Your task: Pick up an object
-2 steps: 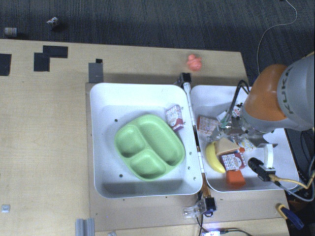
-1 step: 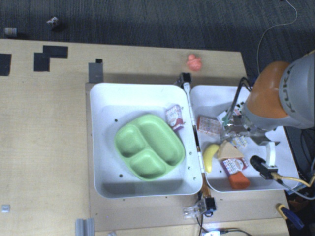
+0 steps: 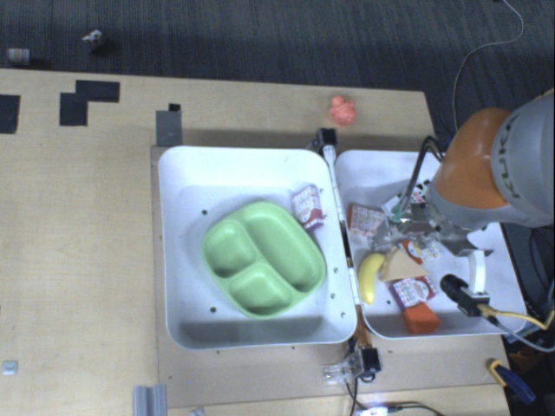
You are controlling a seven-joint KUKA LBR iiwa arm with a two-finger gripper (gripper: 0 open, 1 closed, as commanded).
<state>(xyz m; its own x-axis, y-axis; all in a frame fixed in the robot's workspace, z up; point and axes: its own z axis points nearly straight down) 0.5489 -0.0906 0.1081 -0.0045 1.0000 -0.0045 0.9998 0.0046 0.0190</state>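
objects to pick from are mostly in the right bin [image 3: 381,167], the shallow white one the arm is working over. along its left wall sits a banana [image 3: 369,278], yellow and curved, standing roughly lengthwise. just beside it is a tan flat piece [image 3: 401,267] that looks like cardboard or a slice of something, can't tell which. near the front there's a small packet [image 3: 411,290] with a red and white label, and touching it an orange block [image 3: 422,321], chunky and matte. further back, another crinkly red and white wrapper [image 3: 365,220] lies near the divider.

the left bin [image 3: 178,258] is the same smooth white plastic with rounded corners. it holds a light green divided plate [image 3: 263,256], three compartments, glossy, sitting tilted in the middle. a small red and white packet [image 3: 308,205] rests at the plate's back right edge, touching it.

the gripper [image 3: 401,222] is down low in the right bin, over the clutter between the wrapper and the tan piece. honestly can't tell what its business end is doing, the wrist and cables block it and it all blurs into the packets. the arm [image 3: 507,167] is grey metal with a shiny orange band.

outside the bins, a pink lumpy thing [image 3: 342,109] sits on the pale wood bench [image 3: 78,258], behind the bins.
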